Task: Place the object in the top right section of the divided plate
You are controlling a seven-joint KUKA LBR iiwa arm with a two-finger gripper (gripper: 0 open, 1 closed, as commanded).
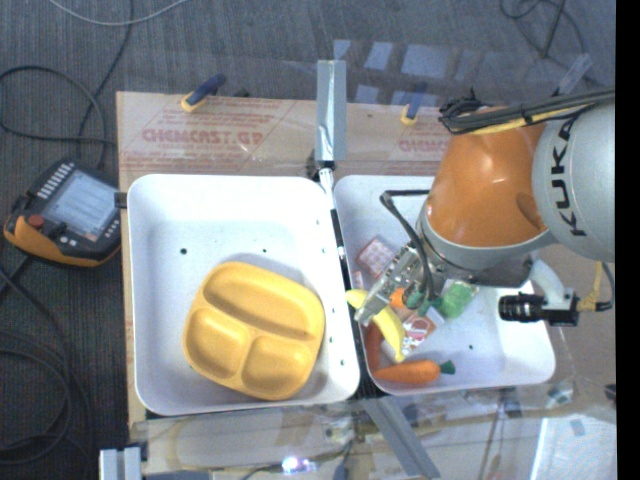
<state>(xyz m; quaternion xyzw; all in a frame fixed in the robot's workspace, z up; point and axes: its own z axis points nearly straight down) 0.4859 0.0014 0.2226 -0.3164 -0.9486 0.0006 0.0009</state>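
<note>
1. Hovering low in the right bin (540, 363): gripper (383, 298), can't tell its state.
2. Banana (385, 326) sits right under the tips, long axis slanting down-right; smooth, curved, yellow.
3. Carrot (408, 373) just below it.
4. Divided plate (255, 328) lies left of the gripper, across the bin wall; glossy moulded yellow.

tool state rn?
Tool: cannot be told. It sits low in the right bin, over the banana near the carrot.
</note>
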